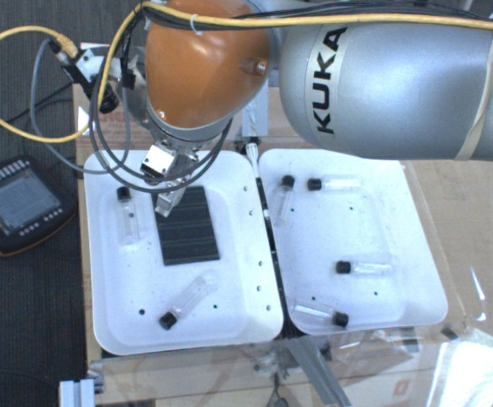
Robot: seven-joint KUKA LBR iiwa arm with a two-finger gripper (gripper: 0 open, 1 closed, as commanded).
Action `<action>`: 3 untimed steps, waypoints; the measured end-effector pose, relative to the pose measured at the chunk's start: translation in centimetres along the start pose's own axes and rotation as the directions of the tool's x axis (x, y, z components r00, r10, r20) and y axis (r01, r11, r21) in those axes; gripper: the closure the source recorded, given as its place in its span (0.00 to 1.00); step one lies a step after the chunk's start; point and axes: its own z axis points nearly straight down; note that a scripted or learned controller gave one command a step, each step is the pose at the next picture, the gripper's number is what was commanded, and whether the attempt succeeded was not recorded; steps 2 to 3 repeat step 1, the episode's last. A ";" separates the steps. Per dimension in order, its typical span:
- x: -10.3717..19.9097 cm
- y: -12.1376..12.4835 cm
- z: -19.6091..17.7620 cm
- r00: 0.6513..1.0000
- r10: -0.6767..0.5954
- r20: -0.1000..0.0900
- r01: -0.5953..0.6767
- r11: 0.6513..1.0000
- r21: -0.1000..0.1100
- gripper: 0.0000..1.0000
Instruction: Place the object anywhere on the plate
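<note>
A black ribbed plate (189, 226) lies flat in the left white bin (110, 312). My gripper (168, 200) hangs under the orange wrist, its tip just over the plate's upper left corner. The bulky wrist hides most of it. Clear vials with black caps are the objects. One vial (126, 211) lies left of the plate, close to the gripper. Another vial (183, 301) lies below the plate near the bin's front. I see no vial on the plate.
The right bin (416, 253) holds several more capped vials, such as one vial (361, 268) in its middle. A yellow cable (8, 45) loops at the upper left. A black pendant (15, 203) lies left of the bins.
</note>
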 end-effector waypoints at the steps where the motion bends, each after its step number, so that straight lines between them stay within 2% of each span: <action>1: 6.6 -4.3 -2.5 0.990 -0.139 -0.007 0.139 0.990 -0.003 1.00; 3: 6.6 -4.3 -2.5 0.990 -0.139 -0.007 0.139 0.990 -0.003 1.00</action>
